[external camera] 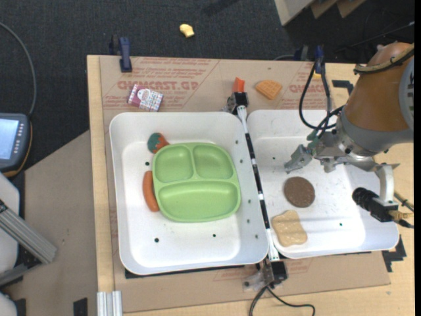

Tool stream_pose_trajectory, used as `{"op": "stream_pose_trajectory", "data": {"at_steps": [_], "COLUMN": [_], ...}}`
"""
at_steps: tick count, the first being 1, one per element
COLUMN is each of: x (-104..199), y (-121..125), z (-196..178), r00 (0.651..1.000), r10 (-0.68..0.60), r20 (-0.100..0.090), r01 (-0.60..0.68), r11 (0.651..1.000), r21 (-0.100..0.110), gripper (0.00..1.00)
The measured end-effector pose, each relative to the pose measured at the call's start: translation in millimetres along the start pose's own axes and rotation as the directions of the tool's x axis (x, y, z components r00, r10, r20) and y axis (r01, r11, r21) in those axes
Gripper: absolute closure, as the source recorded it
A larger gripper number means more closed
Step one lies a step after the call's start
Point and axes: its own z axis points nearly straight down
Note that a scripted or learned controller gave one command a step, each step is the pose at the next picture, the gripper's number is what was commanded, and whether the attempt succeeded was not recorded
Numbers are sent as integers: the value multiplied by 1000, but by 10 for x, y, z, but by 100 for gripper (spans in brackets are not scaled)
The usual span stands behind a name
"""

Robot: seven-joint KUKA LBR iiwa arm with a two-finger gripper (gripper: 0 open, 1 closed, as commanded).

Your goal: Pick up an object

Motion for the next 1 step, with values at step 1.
{"op": "stream_pose_trajectory", "data": {"at_steps": [1], "x": [-233], "y": [-128], "z": [1116], "r00": [1000], "r10": [9], "r20": [1], "r01": [-9], "r11": [1000], "r21": [14], "gripper": [0]}}
